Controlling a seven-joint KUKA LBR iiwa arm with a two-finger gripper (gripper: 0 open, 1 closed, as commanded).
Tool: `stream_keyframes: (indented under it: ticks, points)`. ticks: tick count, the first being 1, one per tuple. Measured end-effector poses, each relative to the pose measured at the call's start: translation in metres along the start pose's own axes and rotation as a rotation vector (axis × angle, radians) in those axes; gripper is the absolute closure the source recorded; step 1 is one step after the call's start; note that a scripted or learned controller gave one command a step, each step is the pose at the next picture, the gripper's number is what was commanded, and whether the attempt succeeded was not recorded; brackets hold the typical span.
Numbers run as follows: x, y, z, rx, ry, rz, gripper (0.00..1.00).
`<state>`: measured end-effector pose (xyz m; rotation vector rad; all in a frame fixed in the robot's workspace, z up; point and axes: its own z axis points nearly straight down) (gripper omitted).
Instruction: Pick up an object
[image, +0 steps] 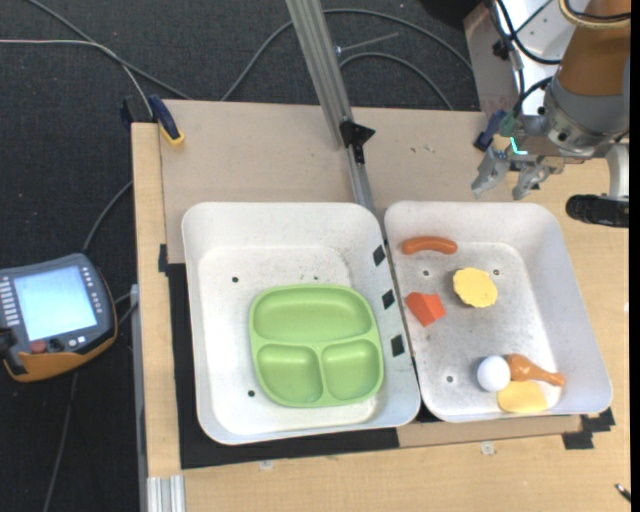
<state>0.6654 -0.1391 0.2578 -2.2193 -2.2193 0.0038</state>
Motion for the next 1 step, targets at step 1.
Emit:
stream_keyframes:
  ticks: [1]
  points:
    - [0.0001,0.0007,-0.0017,-0.003,0.0,0.0,0.0]
